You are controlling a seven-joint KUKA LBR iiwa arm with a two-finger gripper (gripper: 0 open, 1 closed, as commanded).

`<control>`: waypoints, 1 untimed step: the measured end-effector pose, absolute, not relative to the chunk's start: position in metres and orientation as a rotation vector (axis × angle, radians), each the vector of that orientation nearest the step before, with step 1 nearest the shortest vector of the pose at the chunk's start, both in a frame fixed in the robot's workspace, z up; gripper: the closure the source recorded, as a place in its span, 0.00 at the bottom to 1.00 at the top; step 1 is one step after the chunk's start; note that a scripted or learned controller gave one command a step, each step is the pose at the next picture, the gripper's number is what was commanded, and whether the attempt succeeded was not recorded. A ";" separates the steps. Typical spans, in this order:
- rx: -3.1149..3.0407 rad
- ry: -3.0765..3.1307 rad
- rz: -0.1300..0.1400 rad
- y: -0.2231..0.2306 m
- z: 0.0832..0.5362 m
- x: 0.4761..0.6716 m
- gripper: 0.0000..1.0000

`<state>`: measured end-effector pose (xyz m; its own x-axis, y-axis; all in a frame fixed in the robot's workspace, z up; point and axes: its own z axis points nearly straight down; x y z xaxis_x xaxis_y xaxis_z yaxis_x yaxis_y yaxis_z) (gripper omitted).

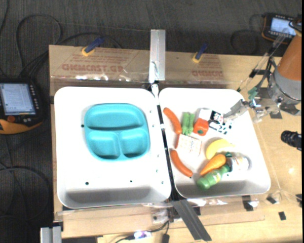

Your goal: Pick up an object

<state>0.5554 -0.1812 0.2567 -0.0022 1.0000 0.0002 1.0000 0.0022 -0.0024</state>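
The right bin holds a heap of toy food. An orange sausage lies by its left wall, next to a green piece and a red-orange pepper. Below them are a white card, a yellow lemon, a carrot, a green bottle and a second orange sausage. A black-and-white spotted block sits at the top of the heap. My gripper reaches in low from the right, its tip right beside that block. Nothing is visibly held.
A blue divided plate lies in the left bin. A ridge separates the two bins. A small clear-and-white item rests near the carrot. Teach pendants sit at the far left and top right.
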 end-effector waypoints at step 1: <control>-1.999 -2.418 0.002 -0.143 0.107 0.528 0.00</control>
<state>0.5283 -0.1429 0.1067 -0.1883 0.9821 0.0027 0.9821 0.1883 -0.0036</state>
